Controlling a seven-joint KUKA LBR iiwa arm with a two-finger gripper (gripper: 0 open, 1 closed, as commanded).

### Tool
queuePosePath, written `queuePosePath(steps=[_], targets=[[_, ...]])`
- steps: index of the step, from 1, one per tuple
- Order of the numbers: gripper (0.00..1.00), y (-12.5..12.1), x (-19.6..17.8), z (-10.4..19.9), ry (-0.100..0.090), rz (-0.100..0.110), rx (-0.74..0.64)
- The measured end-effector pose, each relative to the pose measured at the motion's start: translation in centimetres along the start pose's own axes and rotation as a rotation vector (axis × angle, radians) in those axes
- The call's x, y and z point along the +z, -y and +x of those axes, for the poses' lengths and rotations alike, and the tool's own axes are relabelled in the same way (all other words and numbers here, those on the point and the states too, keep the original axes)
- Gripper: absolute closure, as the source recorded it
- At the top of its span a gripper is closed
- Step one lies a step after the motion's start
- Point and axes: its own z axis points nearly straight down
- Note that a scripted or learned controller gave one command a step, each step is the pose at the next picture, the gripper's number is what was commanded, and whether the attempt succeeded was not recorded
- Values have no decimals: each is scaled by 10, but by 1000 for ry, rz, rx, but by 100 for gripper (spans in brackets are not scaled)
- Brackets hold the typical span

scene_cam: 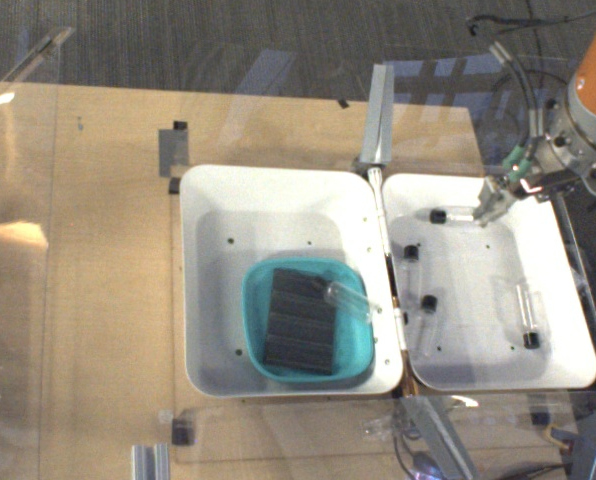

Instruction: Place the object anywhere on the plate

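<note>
Right now hand (490,206) sits at tube (450,214)'s right end, tube lying left-right; grip state unclear; plate (258,286) far left.

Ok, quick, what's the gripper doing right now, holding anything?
Gripper: over the far edge of the right shallow white bin, at the end of a clear plastic tube with a black cap; a grasp cannot be told.
</note>
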Motion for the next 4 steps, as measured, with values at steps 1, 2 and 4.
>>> queuePosePath(steps=[1,2,4], targets=[[100,-52,-3,36,-1,3,-12],[100,-151,-2,-13,-1,3,-229],[100,-202,34,83,-5,6,-290]])
